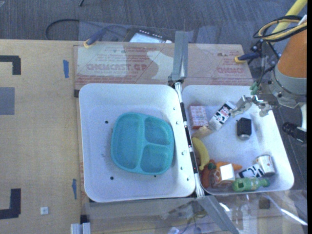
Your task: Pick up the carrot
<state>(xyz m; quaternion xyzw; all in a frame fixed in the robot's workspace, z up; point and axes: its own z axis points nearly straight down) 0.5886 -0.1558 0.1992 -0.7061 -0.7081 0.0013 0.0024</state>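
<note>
While the gripper hangs over the right bin's far edge, fingers spread and holding nothing, the carrot lies along the near side, wedged among a white block, a banana, a red item and a green bottle. A teal divided plate sits in the left bin.

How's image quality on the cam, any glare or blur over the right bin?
Camera view: soft overall, small labels unreadable; white right bin looks bright and washed out, faint shadows only; carrot is partly hidden under a white block; pincer is blurry against cables; clear sheeting at the bottom edge reflects light.
</note>
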